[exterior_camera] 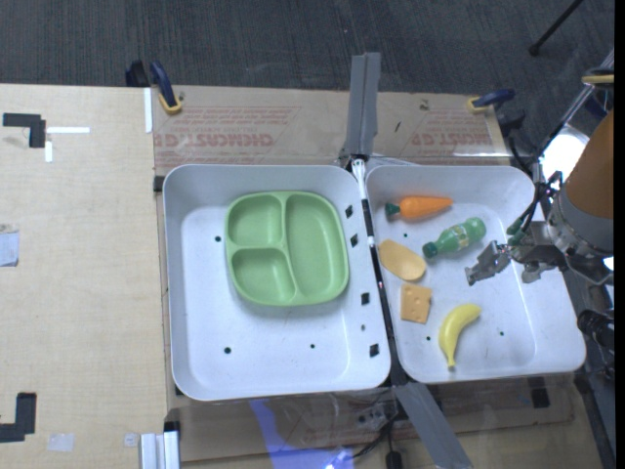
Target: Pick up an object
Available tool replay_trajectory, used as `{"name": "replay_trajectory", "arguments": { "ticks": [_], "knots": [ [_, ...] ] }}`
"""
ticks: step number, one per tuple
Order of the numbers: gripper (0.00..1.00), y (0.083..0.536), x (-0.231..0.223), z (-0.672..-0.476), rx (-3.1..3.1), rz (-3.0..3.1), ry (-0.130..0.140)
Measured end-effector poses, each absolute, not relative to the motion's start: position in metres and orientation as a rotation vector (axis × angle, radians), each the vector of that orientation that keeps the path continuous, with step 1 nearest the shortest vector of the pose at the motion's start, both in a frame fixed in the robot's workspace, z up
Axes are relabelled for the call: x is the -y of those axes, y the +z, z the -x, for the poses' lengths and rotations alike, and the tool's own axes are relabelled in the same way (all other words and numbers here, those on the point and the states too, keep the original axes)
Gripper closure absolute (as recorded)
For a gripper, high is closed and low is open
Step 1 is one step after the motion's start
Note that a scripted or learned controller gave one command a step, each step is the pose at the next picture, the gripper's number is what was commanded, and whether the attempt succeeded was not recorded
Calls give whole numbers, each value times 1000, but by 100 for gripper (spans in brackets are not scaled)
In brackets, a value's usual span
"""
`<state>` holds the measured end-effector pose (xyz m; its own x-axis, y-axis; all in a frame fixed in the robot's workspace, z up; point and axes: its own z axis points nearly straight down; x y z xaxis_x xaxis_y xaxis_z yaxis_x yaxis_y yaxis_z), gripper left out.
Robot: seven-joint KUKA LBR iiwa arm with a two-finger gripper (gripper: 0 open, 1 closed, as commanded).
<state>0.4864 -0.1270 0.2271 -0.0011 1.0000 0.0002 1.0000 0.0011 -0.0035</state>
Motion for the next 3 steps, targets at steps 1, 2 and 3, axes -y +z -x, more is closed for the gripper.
{"name": "replay_trajectory", "arguments": {
  "ticks": [1, 2, 3],
  "knots": [
    [0, 94, 111, -509, 2227, 2217, -4],
    [0, 191, 75, -533, 2122, 2316, 4],
    [0, 104, 111, -514, 2280, 2157, 4]
  ]
}}
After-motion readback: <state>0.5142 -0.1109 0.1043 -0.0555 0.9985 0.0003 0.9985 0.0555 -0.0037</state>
